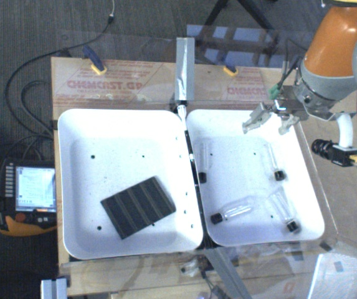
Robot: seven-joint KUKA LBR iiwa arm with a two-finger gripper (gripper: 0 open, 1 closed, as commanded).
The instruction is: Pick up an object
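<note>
Claw (270,121) hung spread, gripping nothing, over right white bin (259,232); clear plastic black-capped tubes (234,212) looked slippery, likely to roll from fingers.

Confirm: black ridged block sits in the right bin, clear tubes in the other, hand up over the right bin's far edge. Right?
Not quite. The camera view shows the black ridged block lying in the left bin, not the right. The clear tubes with black caps are in the right bin. The hand is over the right bin's far edge, as you said.
</note>
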